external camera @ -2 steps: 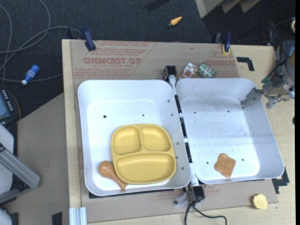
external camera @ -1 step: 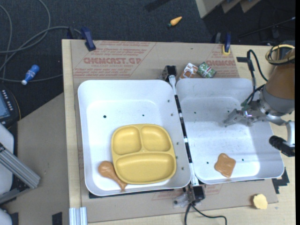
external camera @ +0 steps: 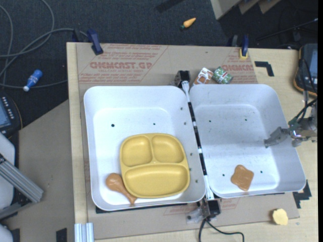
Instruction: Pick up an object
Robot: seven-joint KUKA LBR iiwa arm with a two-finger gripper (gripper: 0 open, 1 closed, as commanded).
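**Gripper Hangs at Right Bin's Edge, Objects Lie Apart**

The gripper (external camera: pixel 276 136) reaches in low from the right, its grey tip over the right-hand rim of the right bin (external camera: pixel 237 97); little of the arm behind it can be made out, and whether it is released or clenched cannot be told. Nothing is seen in its grasp. A brown, toast-like piece (external camera: pixel 242 177) lies on the floor of that bin near its front edge, well apart from the gripper. In the left bin (external camera: pixel 101 110) rests a yellow divided plate (external camera: pixel 153 165) with three compartments, and an orange-brown drumstick toy (external camera: pixel 119 186) lies just beside its front left corner. The cardboard-covered surface (external camera: pixel 75 185) bears red printing behind the bins; it appears to read "CHEMCAST GP", though the letters are faint. Two small packets (external camera: pixel 214 75), their labels too small to read, sit behind the right bin. A yellow lump (external camera: pixel 279 216) lies on the surface near the front right corner.
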